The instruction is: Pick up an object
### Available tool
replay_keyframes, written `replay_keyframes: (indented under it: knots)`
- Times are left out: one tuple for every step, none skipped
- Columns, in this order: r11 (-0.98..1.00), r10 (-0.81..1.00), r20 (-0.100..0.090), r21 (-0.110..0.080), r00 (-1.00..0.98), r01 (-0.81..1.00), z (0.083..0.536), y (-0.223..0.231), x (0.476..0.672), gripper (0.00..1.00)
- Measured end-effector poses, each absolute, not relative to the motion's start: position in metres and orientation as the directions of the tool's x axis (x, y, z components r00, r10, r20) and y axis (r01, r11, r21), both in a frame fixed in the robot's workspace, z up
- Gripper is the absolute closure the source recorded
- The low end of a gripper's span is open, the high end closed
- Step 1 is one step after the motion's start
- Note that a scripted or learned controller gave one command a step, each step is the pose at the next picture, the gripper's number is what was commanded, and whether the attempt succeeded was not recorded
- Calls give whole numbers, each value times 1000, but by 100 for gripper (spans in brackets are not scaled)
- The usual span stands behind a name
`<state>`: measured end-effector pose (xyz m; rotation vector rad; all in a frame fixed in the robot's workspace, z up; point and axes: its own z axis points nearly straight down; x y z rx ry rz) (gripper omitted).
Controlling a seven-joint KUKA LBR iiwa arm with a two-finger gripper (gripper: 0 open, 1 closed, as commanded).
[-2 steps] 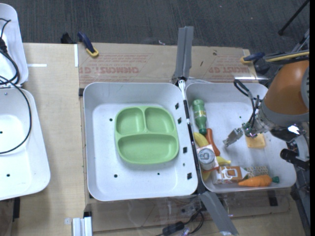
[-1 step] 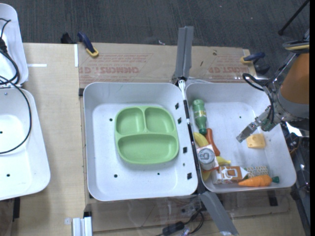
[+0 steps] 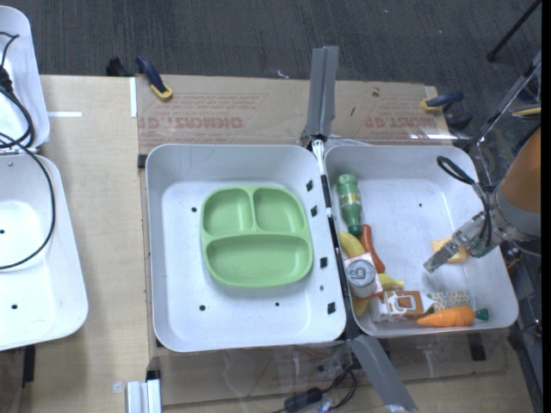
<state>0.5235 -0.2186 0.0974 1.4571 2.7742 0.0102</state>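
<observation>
A small tan-yellow object (image 3: 445, 248) is seen between the fingers of the gripper (image 3: 448, 255), which are closed around it low in the right bin (image 3: 405, 188), near the right wall. The piece appears to be pinched near its edge, so it could be lost on lifting, or dragged rather than raised. The grip cannot be judged as secure. Along the left wall of that bin a green bottle (image 3: 347, 198), a can (image 3: 360, 274), a carrot (image 3: 448, 317) and a small carton (image 3: 401, 305) are crowded. A green divided plate (image 3: 256, 235) is held in the left bin (image 3: 172, 256).
</observation>
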Motion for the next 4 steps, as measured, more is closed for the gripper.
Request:
replay_keyframes:
  knots:
    - [571,821,-4,3,-571,821,93,-221,569,0]
    - [568,823,-7,5,-568,823,103,-222,570,100]
    - [627,779,-1,1,-627,779,120,-222,535,100]
    - [562,827,-2,1,-562,827,217,-151,530,100]
